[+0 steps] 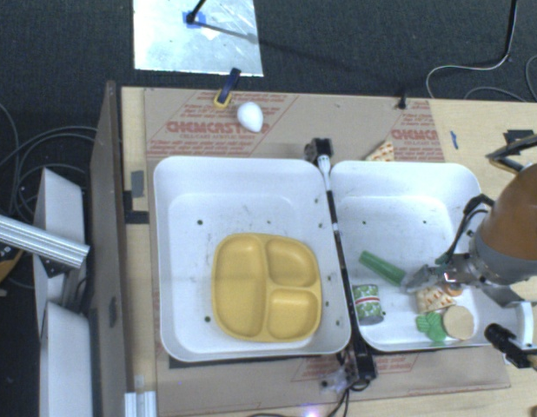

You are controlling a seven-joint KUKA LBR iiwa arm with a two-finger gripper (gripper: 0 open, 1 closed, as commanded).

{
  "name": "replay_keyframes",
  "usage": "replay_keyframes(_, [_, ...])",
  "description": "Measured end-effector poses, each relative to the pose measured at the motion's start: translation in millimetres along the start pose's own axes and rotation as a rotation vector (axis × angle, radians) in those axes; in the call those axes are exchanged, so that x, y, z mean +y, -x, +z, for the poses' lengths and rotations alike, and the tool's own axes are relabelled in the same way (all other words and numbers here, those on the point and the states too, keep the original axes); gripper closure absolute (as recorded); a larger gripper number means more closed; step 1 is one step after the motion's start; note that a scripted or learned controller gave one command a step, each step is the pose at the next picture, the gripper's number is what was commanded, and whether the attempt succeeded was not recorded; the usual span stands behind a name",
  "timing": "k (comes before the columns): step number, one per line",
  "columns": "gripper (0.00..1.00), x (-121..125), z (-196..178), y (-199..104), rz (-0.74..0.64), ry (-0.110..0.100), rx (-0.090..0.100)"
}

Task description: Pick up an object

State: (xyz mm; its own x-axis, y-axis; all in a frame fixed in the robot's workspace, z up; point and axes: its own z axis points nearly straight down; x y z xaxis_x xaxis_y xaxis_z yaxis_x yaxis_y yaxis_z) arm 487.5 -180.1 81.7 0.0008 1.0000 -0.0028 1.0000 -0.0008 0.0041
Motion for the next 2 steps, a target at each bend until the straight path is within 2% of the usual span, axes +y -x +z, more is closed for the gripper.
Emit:
replay_keyframes(1, [0.00, 29.9, -120.9, -76.3, -0.013, 0.008, 0.003])
replay_keyframes(2, [0.00, 46.3, -43.5, -85.2, -0.006, -0.007, 0.004])
